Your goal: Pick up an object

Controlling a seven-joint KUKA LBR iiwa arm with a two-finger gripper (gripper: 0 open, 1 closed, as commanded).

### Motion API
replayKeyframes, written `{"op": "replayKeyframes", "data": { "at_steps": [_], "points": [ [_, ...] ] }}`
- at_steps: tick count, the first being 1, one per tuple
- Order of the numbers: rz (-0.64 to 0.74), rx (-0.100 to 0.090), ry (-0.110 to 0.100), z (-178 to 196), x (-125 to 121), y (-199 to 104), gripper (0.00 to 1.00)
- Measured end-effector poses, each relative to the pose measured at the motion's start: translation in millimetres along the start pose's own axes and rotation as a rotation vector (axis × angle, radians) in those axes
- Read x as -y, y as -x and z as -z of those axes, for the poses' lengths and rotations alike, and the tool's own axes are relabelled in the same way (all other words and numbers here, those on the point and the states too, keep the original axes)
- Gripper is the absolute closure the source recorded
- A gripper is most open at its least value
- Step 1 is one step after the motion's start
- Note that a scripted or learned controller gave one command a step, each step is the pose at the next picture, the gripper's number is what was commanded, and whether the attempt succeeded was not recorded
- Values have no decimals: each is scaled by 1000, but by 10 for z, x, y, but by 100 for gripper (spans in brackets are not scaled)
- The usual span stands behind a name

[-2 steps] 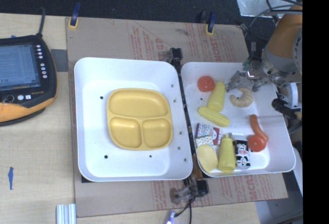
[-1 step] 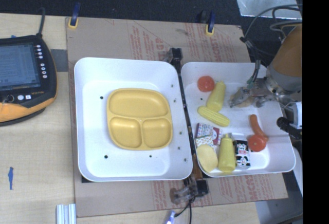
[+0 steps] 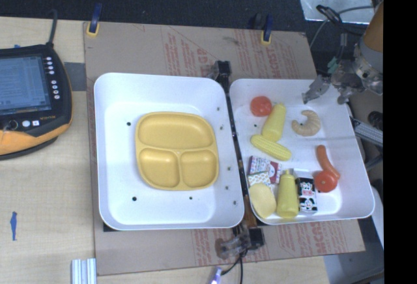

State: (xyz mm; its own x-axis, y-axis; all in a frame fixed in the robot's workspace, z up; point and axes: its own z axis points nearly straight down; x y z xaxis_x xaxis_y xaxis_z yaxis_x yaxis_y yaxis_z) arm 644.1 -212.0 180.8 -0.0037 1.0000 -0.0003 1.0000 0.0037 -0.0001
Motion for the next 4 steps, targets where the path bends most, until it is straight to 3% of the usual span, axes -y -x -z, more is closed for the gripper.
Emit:
{"op": "replayKeyframes", "data": {
  "at_steps": [1, 2, 3, 4],
  "points": [
    [2, 0, -6, -897, 646, -4, 0],
    [0, -1, -2, -884, 97, -127, 0],
    [3, 1, 3, -749, 77, -115, 100],
    [1, 0, -4, -304, 795, -315, 100]
  ]
}}
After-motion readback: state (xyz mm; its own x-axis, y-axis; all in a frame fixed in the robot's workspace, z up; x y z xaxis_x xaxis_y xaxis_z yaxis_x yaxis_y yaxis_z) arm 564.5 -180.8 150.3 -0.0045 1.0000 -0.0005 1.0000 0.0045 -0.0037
